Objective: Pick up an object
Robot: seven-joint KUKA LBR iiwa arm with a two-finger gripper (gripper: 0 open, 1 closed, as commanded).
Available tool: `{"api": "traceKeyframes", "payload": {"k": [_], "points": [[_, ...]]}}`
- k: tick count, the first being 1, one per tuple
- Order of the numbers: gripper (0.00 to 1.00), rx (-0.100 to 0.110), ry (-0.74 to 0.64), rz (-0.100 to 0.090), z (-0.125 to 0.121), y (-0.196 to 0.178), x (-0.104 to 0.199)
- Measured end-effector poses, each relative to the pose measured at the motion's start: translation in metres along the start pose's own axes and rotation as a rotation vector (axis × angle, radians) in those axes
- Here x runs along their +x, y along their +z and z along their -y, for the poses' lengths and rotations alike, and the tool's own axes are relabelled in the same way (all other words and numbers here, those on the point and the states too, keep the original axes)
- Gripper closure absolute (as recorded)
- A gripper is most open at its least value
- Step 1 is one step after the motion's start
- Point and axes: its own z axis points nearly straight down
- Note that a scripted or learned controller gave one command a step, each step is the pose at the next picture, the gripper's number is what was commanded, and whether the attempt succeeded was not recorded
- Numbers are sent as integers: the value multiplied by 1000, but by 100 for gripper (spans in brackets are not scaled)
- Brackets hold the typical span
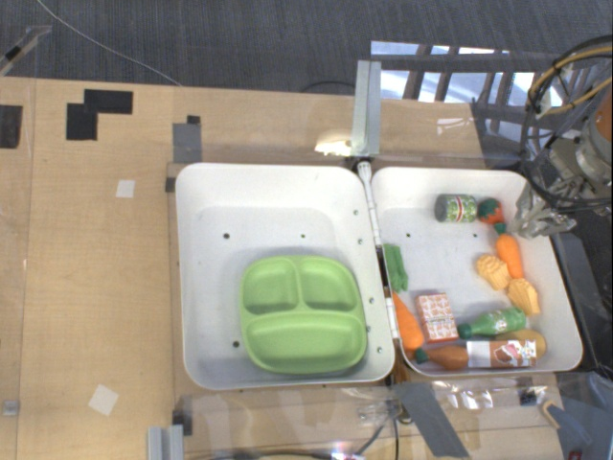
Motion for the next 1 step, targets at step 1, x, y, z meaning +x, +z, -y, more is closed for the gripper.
{"api": "traceKeyframes", "payload": {"k": [1], "points": [[100, -8, 108, -4, 12, -51, -54]]}}
